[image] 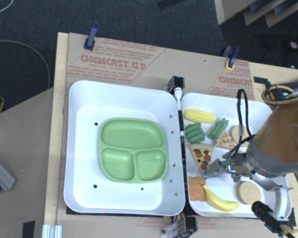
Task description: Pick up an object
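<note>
Count: two white bins, the left bin (75,150) and the right bin (258,110). One green tray (133,150) with three compartments lies in the left bin.

The right bin holds seven toy foods: one corn cob (199,116), two green pods (194,132) (218,128), one pizza slice (202,157), one banana (220,201), one orange piece (196,188) and one round biscuit (250,193). A pale item partly hidden behind my cable sits by the pods; I cannot identify it.

Pose: my arm (287,138) enters from the right and leans over the right bin, orange band above the wrist, wrist angled down toward the bin floor. My gripper (219,168) points left, tips low over the bin.

Jaw state: I cannot tell whether my jaws are open or closed; nothing is visibly held.

Relative to my jaws: the pizza slice lies just beside the tips on the tray's side. The banana and orange piece lie nearer the bench's front edge. The biscuit lies back under my wrist. The corn cob and pods lie toward the far rim.
</note>
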Available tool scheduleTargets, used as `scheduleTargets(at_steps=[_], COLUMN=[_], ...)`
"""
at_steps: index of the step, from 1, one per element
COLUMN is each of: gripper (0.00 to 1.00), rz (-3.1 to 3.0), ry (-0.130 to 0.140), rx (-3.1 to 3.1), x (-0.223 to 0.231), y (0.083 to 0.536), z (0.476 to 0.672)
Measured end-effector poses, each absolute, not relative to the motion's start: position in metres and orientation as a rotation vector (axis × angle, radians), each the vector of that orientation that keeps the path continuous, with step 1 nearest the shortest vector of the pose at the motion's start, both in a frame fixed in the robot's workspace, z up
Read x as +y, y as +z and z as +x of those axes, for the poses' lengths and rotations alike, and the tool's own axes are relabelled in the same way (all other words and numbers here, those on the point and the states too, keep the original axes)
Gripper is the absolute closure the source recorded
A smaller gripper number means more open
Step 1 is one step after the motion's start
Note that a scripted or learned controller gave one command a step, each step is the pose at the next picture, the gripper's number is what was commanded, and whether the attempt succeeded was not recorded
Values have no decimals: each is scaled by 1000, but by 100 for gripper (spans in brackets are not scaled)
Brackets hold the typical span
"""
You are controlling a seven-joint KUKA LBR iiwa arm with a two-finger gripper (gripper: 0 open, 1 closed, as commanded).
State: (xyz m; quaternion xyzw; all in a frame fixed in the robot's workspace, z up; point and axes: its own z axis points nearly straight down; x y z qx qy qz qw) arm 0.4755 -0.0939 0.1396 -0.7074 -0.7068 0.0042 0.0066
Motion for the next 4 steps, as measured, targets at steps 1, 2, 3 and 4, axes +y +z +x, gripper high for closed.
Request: scheduleTargets(at_steps=[1,2,3,4], gripper=[0,0,0,100], rz=[-2233,-2209,-2210,-2221], ry=[-18,14,-12,-2], rx=[-2235,-2213,-2235,-2224], x=[-116,-71,13,8], y=[390,177,257,264], z=[481,485,480,480])
